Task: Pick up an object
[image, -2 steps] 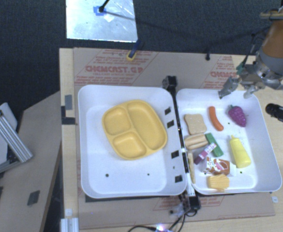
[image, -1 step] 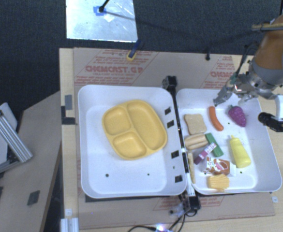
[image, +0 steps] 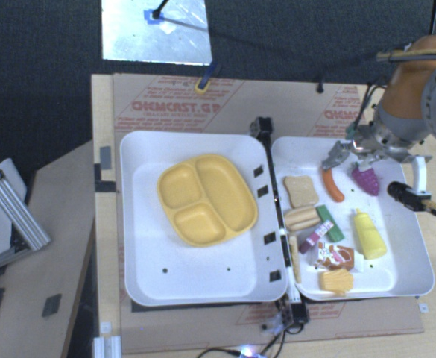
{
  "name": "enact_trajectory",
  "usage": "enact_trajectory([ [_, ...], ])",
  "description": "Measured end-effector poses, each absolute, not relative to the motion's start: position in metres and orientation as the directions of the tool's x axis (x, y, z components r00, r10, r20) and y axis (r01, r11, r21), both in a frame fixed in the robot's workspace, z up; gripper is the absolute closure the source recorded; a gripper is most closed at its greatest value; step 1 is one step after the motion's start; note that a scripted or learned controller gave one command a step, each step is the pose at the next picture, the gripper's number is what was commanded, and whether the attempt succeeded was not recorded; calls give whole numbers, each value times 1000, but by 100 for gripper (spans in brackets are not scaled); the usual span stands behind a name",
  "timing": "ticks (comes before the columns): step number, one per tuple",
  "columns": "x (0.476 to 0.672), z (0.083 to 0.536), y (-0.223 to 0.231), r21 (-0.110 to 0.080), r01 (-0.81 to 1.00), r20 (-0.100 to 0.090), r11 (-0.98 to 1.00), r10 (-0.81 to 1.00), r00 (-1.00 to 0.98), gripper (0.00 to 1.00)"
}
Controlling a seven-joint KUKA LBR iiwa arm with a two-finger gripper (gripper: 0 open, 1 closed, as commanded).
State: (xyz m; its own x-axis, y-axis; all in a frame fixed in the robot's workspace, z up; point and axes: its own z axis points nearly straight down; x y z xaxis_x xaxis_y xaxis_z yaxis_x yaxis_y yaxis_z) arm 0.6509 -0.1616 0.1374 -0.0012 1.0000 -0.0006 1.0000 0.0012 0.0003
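Observation:
My gripper hangs over the far part of the right bin, at the end of the grey arm with its orange band. Just below it lie an orange sausage and a purple bunch of grapes. A bread slice and a bun lie near the bin's left wall. A yellow mustard bottle lies to the right. A green piece, a purple piece, a red and white packet and a yellow ridged piece fill the near part.
The left bin holds a yellow divided plate. A black divider runs between the bins. A black cable fitting juts over the right bin's right edge. A shiny metal sheet lies beyond the bench.

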Motion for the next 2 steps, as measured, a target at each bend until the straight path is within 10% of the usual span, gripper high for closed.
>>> enact_trajectory([
  [1, 651, 86, -161, -1, 1000, 0, 3, 1000, -3, 0],
  [2, 653, 100, -161, 5, 1000, -1, 4, 1000, -4, 100],
])
